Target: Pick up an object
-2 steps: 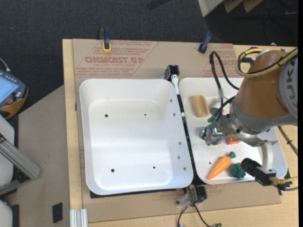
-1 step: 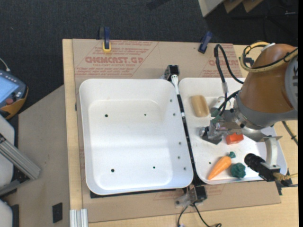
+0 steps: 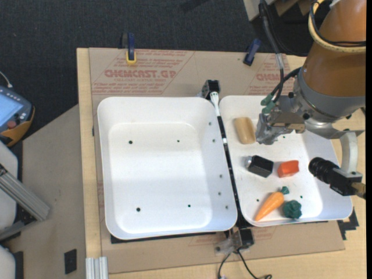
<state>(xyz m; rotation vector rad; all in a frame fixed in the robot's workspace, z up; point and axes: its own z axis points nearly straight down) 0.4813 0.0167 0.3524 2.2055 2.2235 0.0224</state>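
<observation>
Whether the gripper [image 3: 266,133] is wide or narrow I cannot tell; it hangs beside a tan, loaf-shaped block [image 3: 244,130].

Two shallow white plastic bins [image 3: 160,173] on a brown cardboard sheet [image 3: 174,68] printed in red — right one holds a tan block [image 3: 244,130], black box [image 3: 260,166], orange-red cube [image 3: 288,168], orange carrot [image 3: 269,205] with green top.

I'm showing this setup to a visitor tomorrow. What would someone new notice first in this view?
Probably the big grey and orange arm filling the upper right, its gripper low over the right bin beside a tan block. Next, the bright objects in that bin: an orange carrot with a green top near the front edge, an orange-red block, and a black block. The left bin is a wide white expanse.
</observation>
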